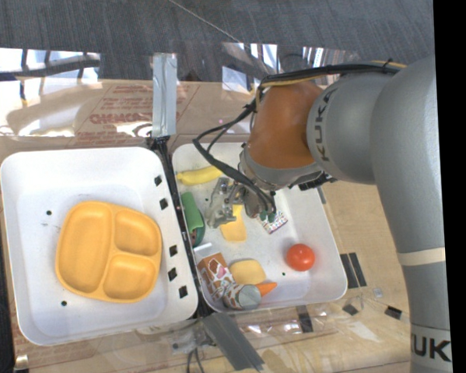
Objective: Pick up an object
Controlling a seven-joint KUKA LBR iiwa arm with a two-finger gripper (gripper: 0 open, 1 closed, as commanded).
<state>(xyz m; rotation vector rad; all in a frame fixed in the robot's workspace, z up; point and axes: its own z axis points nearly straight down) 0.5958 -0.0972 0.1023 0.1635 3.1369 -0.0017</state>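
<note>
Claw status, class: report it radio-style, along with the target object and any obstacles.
Claw low in right bin, over yellow block. Nothing seen held. Green item, banana, small card crowd close.

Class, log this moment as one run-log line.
gripper: low in right bin | below it: yellow block | grasp: unclear | tomato: untouched

tray [108, 250] in left bin [30, 173] | tomato [300, 257], banana [197, 176] in right bin [320, 282]
</note>
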